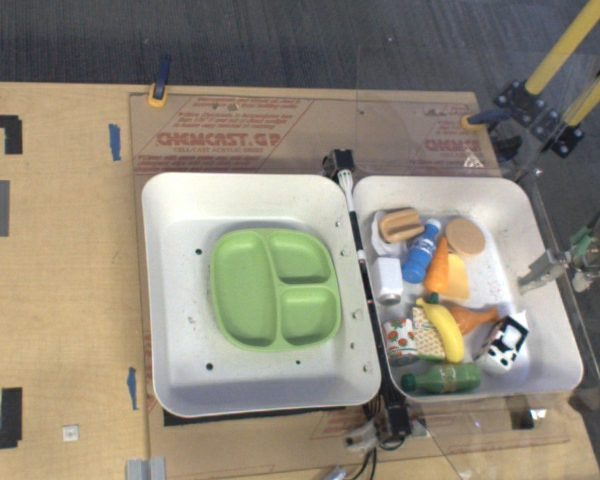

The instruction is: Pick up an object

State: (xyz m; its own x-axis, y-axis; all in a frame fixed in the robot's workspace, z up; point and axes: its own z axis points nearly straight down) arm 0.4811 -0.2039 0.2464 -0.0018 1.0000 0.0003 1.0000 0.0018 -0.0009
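The wooden bench carries strips of blue tape near its left side and a small clamp at the top edge of a clear sheet. The left bin holds a green divided plate, lying flat in its middle with three compartments. Touching it along the shared edge, the right bin holds every loose object that could be picked. At its left side stands a white cylinder, with a hot dog in a bun just above it and a patterned packet below. Next comes a blue bottle, lying tilted between the bun and an orange carrot-like piece, which leans against a yellow wedge. A banana lies slantwise across the packet's right edge, and a green bottle lies on its side along the near wall. A round tan disc sits above the wedge, a second orange piece lies right of the banana, and a black-and-white cube rests farthest right. A grey metal bracket meets the bin's right rim. Yellow poles with black clamps cross the upper right corner. Whether the gripper is released or clenched cannot be told.
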